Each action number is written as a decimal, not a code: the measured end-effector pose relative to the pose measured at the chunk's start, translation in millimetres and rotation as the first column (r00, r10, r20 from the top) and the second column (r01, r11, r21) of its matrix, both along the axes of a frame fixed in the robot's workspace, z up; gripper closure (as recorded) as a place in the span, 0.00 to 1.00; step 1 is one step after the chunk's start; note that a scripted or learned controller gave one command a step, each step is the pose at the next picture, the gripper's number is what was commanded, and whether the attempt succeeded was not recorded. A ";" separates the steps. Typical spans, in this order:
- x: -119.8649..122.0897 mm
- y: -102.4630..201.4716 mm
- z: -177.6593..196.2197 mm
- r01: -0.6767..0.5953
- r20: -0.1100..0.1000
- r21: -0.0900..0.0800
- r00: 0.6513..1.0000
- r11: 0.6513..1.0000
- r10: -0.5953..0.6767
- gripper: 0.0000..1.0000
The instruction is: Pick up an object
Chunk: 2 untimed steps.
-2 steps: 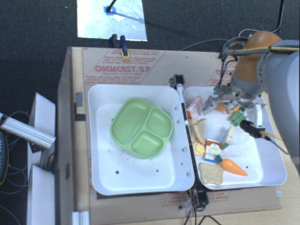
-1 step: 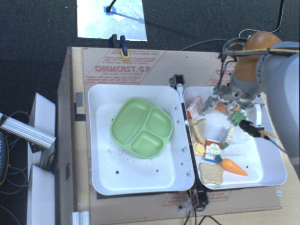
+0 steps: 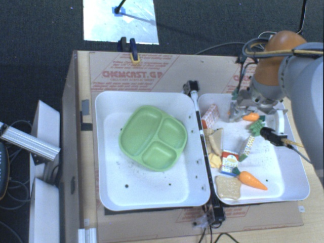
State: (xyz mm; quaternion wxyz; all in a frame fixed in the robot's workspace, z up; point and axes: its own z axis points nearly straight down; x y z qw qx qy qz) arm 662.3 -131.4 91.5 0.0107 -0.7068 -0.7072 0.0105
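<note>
Small orange toy carrot with green top (image 3: 250,118) sits at the back of the right white bin (image 3: 298,178), long axis crosswise, right beside the end effector (image 3: 238,110); can't tell its opening tbh.

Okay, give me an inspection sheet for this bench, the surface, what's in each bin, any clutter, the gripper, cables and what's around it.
Surface: brown bench top with red print, bearing two white bins side by side.
Left bin: a green divided plate.
Right bin: toy food, with one carrot at the near side, a second carrot by the gripper, a bread slice, a small red-and-white carton and a red box.
Clutter: a blue and yellow clamp at the bench's far edge.
Gripper: low over the right bin's far end; finger state unclear.
Cables: black leads behind the arm.
Surroundings: dark carpet, a shiny sheet.
</note>
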 end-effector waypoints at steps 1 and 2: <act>-0.2 0.6 -0.2 -0.001 -0.001 0.001 1.000 1.000 0.001 0.00; 1.0 0.2 11.2 -0.003 0.003 -0.001 1.000 1.000 0.003 1.00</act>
